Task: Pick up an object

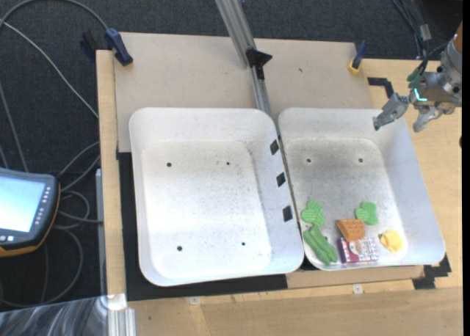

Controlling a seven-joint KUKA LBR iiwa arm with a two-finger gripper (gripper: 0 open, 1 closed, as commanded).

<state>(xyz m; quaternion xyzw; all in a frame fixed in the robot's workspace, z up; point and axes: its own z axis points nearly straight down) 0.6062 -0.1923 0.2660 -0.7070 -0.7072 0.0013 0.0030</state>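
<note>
Gripper (406, 113) of the grey arm is up over the far right corner of the right-hand shallow white bin (411, 173), two fingers splayed apart, released, nothing betw. them. It hangs near the bin's far rim, right side, well apart from anything it could grab.

Pickable stuff is all bunched at the near edge of that bin: a green knobbly toy piece (313, 214), a longer green ridged piece (320, 244) just beside it toward the near rim, another small green lump (368, 213), an orange-brown waffle-textured block (350, 229), a purple-and-white printed packet (358, 250) touching the block's near side, and a yellow rounded lump (392, 240) nearest the near right corner. Can't tell exactly what each is, too small.

Step, I'd say: approach, pick not yet made. Next move calls for travel from far corner to near edge, then a descent w/ fingers wide onto one item. Yellow lump or the lone green lump look easiest, a bit apart from neighbours; block and packet are crowded.

Left-hand shallow white bin (147, 180), speckled like its twin. Both sit on a pale wood bench (191, 70), blue clamp (117, 45) at its far left corner, yellow-blue clamp (358, 59) at far right. Slanted metal pole (233, 19) comes down betw. the bins. Dark carpet, grey cables, and a handheld control pendant w/ screen (22, 210) off the left edge.
</note>
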